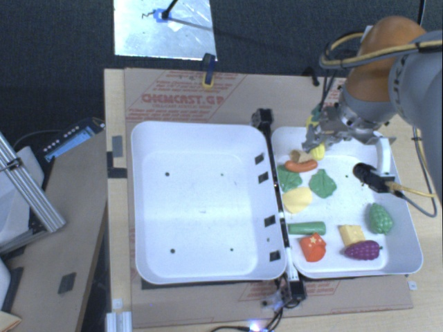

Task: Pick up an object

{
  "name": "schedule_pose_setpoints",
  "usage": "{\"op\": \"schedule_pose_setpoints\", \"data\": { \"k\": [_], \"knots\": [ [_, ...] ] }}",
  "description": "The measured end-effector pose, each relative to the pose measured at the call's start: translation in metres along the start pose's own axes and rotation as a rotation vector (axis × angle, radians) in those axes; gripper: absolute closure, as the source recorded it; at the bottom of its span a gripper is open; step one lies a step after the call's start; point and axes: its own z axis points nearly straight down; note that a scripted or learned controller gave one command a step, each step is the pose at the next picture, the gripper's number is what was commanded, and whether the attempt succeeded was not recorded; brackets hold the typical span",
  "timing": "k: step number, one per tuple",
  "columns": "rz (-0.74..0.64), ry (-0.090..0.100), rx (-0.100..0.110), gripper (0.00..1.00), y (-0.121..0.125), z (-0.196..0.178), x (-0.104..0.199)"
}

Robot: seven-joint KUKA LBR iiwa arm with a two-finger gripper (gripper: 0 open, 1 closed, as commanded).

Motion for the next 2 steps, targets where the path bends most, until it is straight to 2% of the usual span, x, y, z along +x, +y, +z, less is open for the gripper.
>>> {"op": "schedule_pose_setpoints", "data": {
  "k": [1, 2],
  "knots": [
    [0.002, 0.003, 0.015, 1.00, -0.084, 0.001, 0.060],
    [0.002, 0.000, 0.002, 1.00, -0.032, -0.033, 0.096]
  ]
}}
